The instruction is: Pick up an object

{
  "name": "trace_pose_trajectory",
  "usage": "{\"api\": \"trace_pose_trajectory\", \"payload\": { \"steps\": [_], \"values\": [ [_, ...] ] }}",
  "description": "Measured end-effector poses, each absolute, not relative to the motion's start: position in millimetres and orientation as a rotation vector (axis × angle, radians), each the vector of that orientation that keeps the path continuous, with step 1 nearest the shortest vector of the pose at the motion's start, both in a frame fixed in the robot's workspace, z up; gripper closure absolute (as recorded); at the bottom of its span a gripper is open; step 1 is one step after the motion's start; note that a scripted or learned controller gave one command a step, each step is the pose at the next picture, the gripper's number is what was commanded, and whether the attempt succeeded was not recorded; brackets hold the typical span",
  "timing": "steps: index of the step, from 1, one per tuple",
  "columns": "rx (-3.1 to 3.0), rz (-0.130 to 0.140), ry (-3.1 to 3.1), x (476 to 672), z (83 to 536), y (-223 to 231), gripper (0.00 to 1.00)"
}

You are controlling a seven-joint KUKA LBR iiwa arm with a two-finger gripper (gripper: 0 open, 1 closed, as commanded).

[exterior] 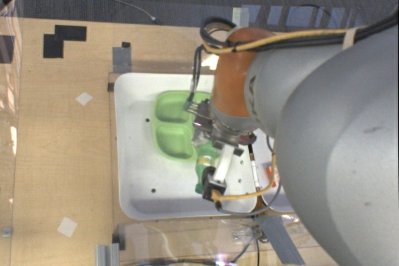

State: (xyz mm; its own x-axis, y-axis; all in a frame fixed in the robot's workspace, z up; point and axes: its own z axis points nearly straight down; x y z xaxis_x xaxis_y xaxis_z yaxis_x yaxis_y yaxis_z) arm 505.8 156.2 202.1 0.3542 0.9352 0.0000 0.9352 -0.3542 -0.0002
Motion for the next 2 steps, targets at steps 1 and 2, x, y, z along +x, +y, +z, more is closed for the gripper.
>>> {"api": "trace_pose_trajectory", "payload": {
  "steps": [1, 2],
  "values": [
    [-2.861, 0.004, -1.295, 494.1, 183.7, 223.4, 1.0],
    [-3.038, 0.0, -0.791, 486.9, 182.3, 212.6, 1.0]
  ]
}}
